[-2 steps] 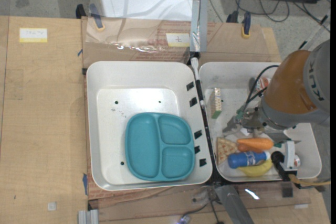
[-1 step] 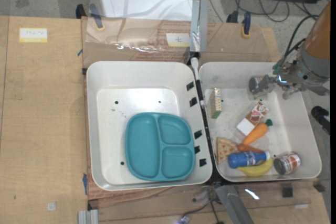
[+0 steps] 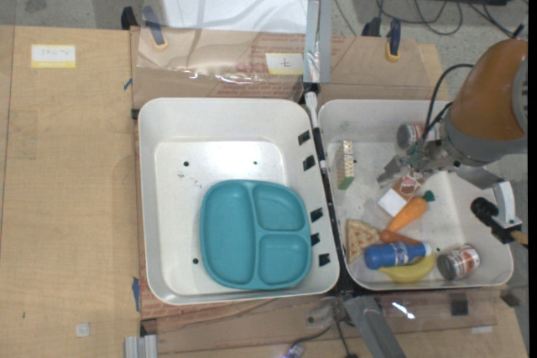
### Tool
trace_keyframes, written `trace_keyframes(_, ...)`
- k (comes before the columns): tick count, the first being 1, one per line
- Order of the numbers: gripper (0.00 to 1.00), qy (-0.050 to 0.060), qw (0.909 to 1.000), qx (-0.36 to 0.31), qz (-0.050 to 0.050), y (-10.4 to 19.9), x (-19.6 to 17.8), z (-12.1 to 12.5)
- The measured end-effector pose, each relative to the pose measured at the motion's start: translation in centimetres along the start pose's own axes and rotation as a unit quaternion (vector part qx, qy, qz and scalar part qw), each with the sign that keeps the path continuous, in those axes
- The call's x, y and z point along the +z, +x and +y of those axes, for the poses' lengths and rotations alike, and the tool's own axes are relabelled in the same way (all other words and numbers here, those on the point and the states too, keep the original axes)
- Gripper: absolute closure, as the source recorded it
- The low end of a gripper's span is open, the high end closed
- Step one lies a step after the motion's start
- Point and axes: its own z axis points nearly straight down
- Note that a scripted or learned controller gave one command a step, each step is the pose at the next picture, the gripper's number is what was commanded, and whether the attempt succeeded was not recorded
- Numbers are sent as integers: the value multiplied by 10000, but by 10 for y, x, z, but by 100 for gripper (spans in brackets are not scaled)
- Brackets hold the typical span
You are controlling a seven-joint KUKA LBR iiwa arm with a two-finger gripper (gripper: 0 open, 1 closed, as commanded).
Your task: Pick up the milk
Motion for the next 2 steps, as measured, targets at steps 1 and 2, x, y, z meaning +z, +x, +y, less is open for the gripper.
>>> trace_keyframes(1, 100, -77, 9999, 49, -47, -7, -15, 2)
trace_keyframes(2, 0, -66, 10000, 51, -41, -7, -14, 2)
